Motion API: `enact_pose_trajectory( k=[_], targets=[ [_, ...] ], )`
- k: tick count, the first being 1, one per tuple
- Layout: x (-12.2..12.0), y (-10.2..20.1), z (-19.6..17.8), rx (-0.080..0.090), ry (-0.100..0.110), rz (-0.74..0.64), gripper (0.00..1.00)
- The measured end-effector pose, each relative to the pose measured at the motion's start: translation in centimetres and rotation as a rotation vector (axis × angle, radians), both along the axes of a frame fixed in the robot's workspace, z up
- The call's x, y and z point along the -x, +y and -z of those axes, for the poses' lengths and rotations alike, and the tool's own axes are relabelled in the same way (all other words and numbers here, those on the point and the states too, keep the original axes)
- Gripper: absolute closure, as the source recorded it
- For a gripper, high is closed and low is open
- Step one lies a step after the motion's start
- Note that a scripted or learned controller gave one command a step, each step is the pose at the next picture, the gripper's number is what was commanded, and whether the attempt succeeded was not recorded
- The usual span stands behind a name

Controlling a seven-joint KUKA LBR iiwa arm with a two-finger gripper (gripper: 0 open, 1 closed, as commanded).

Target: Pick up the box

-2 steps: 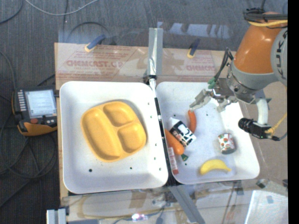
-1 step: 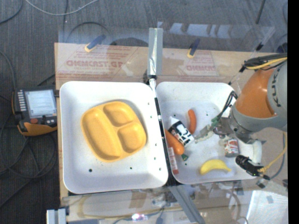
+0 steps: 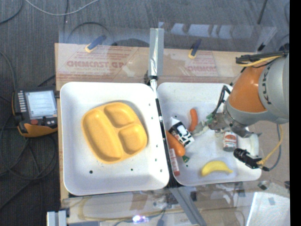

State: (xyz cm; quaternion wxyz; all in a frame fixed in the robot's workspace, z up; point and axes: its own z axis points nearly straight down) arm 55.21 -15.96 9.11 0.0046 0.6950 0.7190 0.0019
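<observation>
The gripper (image 3: 212, 123) hung low over the middle of the right bin (image 3: 235, 91), at the end of the grey arm (image 3: 277, 91) with its orange band, which came in from the right. Whether it was open or closed could not be told, and nothing could be seen held in it.

The box (image 3: 181, 132), black and white, lay left of the gripper and apart from it, near the bin's left wall. Its long axis ran on a diagonal, from upper left to lower right. A small orange carrot (image 3: 193, 119) lay just beside its upper right, and a longer orange one (image 3: 176, 145) touched its lower left side. A small can (image 3: 229, 141) stood below the arm, and a banana (image 3: 216, 168) lay near the front edge.

The left bin (image 3: 75, 173) held a yellow divided tray (image 3: 115, 131).
</observation>
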Motion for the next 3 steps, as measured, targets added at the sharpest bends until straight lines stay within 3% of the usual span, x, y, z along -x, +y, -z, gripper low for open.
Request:
enact_pose_trajectory(
  k=[1, 2, 3],
  targets=[
    [-9.3, -4.3, 0.2, 0.002, -0.001, 0.088, 0.00],
    [-2.3, -2.8, -2.7, -0.006, 0.012, 0.258, 0.00],
    [-3.6, -1.5, 0.1, 0.000, 0.001, 0.259, 0.00]
  ],
)
